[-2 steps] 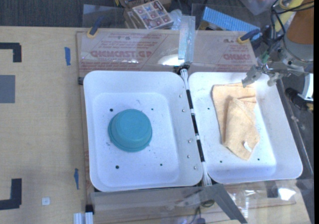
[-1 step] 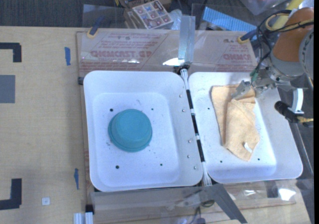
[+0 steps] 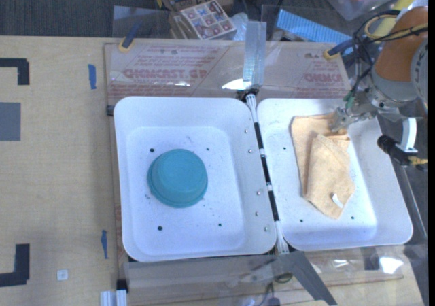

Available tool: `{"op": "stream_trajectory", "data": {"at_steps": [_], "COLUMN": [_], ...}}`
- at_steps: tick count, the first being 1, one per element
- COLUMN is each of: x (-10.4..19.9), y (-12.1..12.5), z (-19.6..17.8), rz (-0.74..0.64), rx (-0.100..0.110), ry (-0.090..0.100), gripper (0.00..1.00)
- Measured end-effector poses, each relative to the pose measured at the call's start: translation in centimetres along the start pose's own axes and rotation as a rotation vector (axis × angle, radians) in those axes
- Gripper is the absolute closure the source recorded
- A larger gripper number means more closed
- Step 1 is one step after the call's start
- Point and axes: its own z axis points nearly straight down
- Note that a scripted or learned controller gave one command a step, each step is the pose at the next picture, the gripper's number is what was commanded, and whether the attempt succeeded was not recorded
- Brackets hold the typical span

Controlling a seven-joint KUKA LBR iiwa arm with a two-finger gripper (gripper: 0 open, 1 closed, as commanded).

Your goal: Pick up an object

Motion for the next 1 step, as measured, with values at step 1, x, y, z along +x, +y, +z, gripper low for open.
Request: {"op": "stream_trajectory", "data": {"at_steps": [1], "x": [6.64], "y": [0.96], "z": [-9.74], "rz": [-0.074], "rx": [-0.004], "ry": [-0.005], "gripper": [1.0]}}
